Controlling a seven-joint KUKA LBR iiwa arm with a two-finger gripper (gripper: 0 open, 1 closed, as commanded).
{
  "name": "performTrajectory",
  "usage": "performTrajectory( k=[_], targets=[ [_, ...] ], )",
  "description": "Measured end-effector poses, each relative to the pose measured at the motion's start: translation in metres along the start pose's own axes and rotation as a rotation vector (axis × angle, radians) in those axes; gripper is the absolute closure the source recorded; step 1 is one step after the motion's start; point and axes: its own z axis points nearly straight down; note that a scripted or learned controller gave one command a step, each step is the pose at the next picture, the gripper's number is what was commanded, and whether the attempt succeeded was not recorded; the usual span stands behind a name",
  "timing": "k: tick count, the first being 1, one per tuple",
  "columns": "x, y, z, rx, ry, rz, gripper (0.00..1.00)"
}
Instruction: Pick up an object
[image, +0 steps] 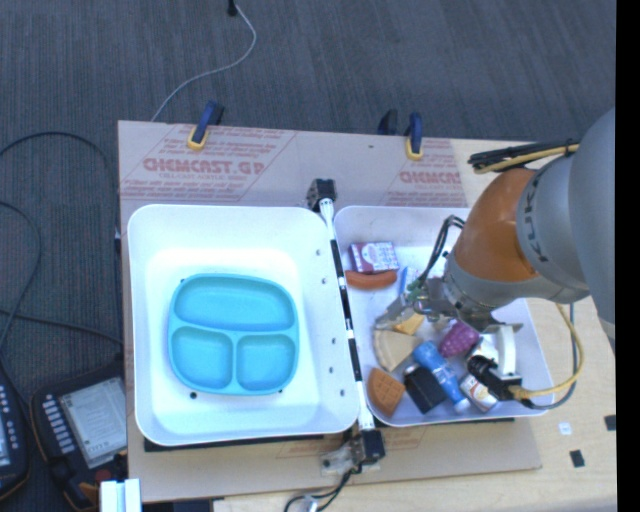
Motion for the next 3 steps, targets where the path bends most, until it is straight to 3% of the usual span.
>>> performTrajectory(
  k=[1, 2, 3],
  targets=[
    [0.0007, 0.001, -0.0093, 0.002, 0.003, -0.001, 1.0],
    [0.0008, 0.0009, -0.0092, 0.002, 0.003, -0.001, 0.0],
    [0.0008, 0.0015, -0.0176, 0.004, 0.004, -0.001, 1.0]
  ],
)
